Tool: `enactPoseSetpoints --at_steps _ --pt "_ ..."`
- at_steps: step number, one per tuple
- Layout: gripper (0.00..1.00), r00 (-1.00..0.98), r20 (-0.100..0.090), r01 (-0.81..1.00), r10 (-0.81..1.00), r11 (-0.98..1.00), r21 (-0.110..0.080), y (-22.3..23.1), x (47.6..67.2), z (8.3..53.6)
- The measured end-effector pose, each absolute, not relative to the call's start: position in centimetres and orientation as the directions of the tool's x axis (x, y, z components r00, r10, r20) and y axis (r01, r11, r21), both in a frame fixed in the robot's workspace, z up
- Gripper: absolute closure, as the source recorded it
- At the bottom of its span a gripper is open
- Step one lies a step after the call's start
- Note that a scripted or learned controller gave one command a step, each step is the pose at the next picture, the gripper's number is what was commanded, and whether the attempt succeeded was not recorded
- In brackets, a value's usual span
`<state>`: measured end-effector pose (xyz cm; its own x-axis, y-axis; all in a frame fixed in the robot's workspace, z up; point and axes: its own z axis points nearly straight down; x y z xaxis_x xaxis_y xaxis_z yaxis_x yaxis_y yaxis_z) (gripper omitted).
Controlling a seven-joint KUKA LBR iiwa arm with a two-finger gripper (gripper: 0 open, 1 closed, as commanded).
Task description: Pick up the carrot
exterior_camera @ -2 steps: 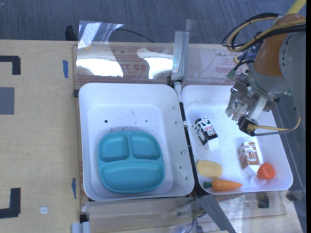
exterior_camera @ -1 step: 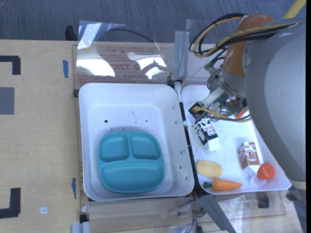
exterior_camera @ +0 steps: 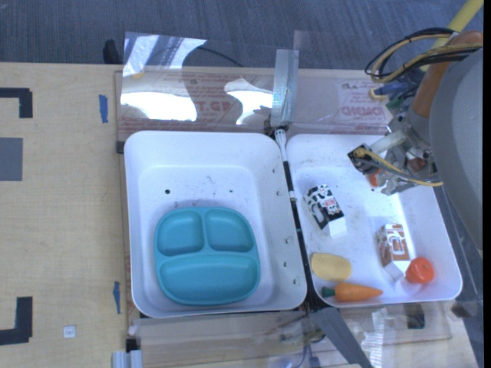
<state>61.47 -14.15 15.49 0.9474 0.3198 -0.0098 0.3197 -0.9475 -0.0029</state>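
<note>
You have two white bins side by side on the worktop. The left bin (exterior_camera: 146, 167) holds a teal divided plate (exterior_camera: 207, 255), sitting toward its near edge. The right bin (exterior_camera: 441, 228) holds the clutter.

The carrot (exterior_camera: 357, 291) lies flat along the near edge of the right bin, close to its near left corner, leaf end pointing left. A yellow lemon-like piece (exterior_camera: 331, 266) sits just beside it, on the far side. A black-and-white patterned carton (exterior_camera: 325, 205) lies near the bin's left wall. A red-and-white packet (exterior_camera: 393, 245) lies toward the near right corner, with an orange tomato-like ball (exterior_camera: 420, 271) just beside it.

Your gripper (exterior_camera: 381, 167) hangs over the far right part of the right bin, well apart from the carrot. Cables crowd it; you cannot tell whether it is clenched or released.
</note>
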Motion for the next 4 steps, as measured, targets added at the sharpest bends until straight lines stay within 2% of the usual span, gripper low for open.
enactPoseSetpoints --at_steps 1,2,3,4 --pt "1.0 0.921 -0.006 0.39 0.39 -0.921 -0.001 -22.7 60.9 20.6" --pt "1.0 0.978 -0.007 0.208 0.208 -0.978 -0.002 -17.7 64.1 21.7" --pt "1.0 0.977 -0.01 0.212 0.212 -0.977 -0.005 -10.8 65.5 21.3" --pt "1.0 0.981 -0.012 0.196 0.196 -0.981 -0.004 -18.0 62.5 21.1"
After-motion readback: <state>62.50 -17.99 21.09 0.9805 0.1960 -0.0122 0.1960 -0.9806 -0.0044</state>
